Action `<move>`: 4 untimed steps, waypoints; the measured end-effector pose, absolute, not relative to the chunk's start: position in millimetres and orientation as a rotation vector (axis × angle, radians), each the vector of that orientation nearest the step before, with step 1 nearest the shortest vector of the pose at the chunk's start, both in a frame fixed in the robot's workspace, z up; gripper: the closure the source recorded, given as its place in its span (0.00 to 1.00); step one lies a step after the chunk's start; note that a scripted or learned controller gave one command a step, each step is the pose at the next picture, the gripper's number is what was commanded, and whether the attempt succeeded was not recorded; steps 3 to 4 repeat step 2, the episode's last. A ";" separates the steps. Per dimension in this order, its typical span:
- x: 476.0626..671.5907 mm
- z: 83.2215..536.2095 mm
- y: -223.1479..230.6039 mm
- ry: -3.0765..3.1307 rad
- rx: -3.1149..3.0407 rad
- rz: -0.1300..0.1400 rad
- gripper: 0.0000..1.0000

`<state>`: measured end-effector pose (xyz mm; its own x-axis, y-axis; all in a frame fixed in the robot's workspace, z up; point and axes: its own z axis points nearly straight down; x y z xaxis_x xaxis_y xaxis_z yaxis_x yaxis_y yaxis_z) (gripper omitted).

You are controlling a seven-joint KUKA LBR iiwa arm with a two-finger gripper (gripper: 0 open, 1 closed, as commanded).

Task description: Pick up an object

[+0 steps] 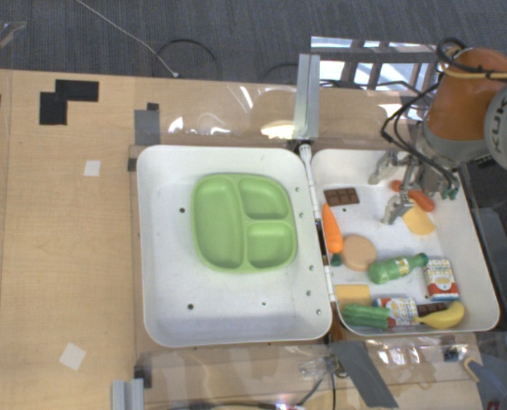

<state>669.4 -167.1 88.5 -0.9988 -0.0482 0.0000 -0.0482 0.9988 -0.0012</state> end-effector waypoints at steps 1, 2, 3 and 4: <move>674.2 104.1 -165.7 3.119 -0.081 -0.006 1.00; 672.4 219.6 -185.1 3.017 -0.810 -0.012 1.00; 672.4 219.6 -185.1 3.017 -0.810 -0.012 1.00; 672.4 219.6 -185.1 3.017 -0.810 -0.012 1.00</move>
